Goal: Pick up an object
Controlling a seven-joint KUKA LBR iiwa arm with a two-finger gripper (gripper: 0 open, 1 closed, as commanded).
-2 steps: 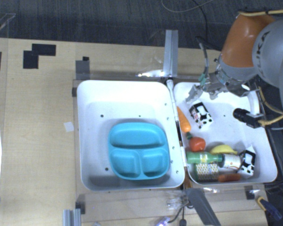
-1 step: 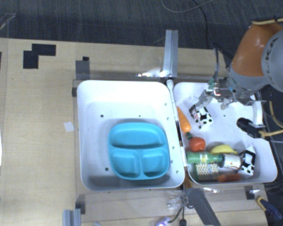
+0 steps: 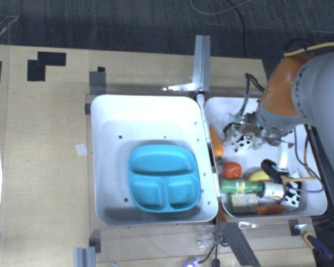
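A clutter of small objects crowds the near end of the right bin [image 3: 323,207], where we count a green bottle [image 3: 242,187] lying on its side, a red tomato-like piece [image 3: 231,170], a yellow item [image 3: 258,176] and a dark-handled utensil [image 3: 274,170], most of them touching or overlapping. A slim orange carrot-like piece [image 3: 216,142] lies along the bin's left wall, apart from the heap. Any of these could serve as the object to pick up; none is yet lifted, so far as we can see.

The tool [image 3: 244,133] hangs over the middle of the right bin, above a small black-and-white spotted piece [image 3: 244,144], and we judge that it is poised there to come down on something below. Wires and the wrist's bulk mask its tips, so we cannot tell how it is set.

The grey arm, orange band [image 3: 281,88] uppermost, leans in from the right. In the left bin [image 3: 108,113] a blue divided tray [image 3: 164,177] sits alone, probably a target kept clear of the pile. Both bins rest side by side on the pale desk [image 3: 39,166].
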